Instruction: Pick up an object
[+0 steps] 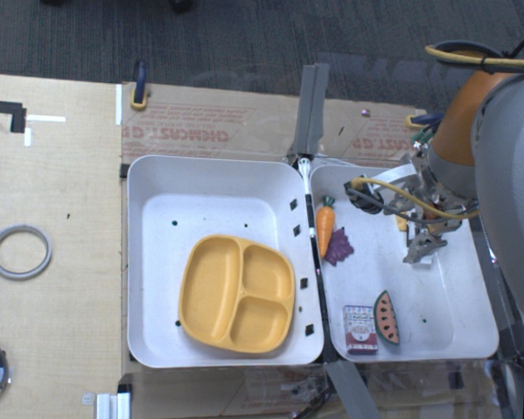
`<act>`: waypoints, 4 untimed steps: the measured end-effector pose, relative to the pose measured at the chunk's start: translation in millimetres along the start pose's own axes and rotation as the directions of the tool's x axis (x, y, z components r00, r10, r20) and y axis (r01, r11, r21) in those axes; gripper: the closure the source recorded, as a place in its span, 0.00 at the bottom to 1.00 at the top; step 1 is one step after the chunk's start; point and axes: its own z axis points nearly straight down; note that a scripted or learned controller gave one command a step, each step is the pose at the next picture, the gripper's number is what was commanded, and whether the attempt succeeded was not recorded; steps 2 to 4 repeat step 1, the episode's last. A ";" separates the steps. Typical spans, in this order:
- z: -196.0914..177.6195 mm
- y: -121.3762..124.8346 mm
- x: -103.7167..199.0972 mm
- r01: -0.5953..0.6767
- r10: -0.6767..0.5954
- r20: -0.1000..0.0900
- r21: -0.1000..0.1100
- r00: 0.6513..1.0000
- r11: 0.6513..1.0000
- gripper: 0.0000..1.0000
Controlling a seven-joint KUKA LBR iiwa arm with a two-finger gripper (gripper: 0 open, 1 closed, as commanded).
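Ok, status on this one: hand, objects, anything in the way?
Hand low over right bin, nothing seen held. Carrot, purple piece, watermelon slice, small box lying loose. Nothing in the way.

Yellow divided plate (237, 292); orange carrot (325, 223); purple toy (340, 245); red-green watermelon slice (387, 317); white bins (145, 268).

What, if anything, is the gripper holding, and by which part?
Nothing: the gripper hangs above bare floor of the right bin, with no object between its fingers.
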 end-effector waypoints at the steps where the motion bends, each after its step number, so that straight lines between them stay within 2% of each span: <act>1: 99.7 26.4 56.4 0.001 -0.001 -0.001 0.000 1.000 1.000 0.00; 4: 99.7 26.4 56.4 0.001 -0.001 -0.001 0.000 1.000 1.000 0.00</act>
